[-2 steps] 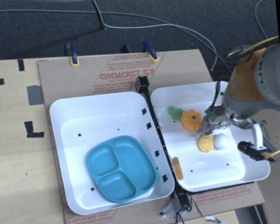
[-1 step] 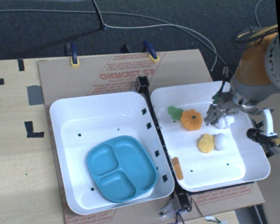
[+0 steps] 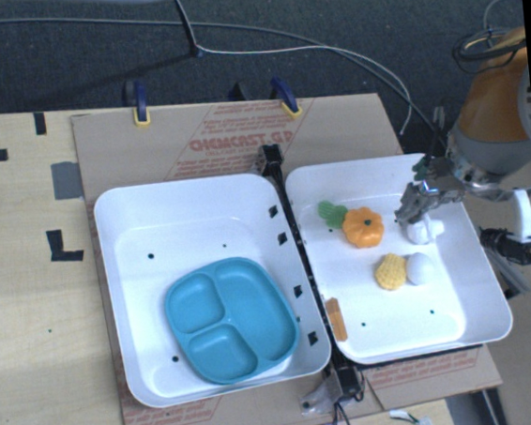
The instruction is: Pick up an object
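Orange pumpkin (image 3: pixel 363 228) in right bin (image 3: pixel 466 327), beside green piece (image 3: pixel 332 213) | yellow corn (image 3: pixel 391 272) touching white egg (image 3: pixel 419 268) | I can't tell gripper (image 3: pixel 418 208) state, over bin's right side | blue tray (image 3: pixel 230 319) in left bin (image 3: pixel 120 217)

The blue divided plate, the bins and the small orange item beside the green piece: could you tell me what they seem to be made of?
The blue divided plate looks like moulded plastic with a smooth matte finish: uniform colour, rounded compartment ridges. The left bin and right bin look like thin glossy white plastic, with soft reflections on their walls. The orange item, pumpkin-shaped, is probably plastic or rubber; it is too small to be sure.
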`<state>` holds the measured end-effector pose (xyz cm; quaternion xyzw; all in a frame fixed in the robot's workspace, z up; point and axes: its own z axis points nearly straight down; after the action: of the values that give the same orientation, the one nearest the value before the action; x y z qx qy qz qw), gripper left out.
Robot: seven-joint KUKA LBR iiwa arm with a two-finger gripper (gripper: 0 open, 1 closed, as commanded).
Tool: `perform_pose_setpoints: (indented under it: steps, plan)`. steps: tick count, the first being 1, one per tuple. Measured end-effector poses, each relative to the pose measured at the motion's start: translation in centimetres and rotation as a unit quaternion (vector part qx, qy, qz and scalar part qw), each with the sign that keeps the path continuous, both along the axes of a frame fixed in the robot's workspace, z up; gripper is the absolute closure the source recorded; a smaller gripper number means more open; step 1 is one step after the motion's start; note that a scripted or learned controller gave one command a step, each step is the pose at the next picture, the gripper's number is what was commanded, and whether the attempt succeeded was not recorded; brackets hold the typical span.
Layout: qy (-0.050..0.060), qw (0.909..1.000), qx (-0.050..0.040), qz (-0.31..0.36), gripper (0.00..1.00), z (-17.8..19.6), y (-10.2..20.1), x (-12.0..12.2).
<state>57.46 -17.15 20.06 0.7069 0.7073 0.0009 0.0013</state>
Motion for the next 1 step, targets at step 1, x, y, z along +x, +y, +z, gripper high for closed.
perform_pose_setpoints:
  steps: [1]
  plan:
    - [0.001,1.0,0.0001,0.0,1.0,2.95,0.01,0.02]
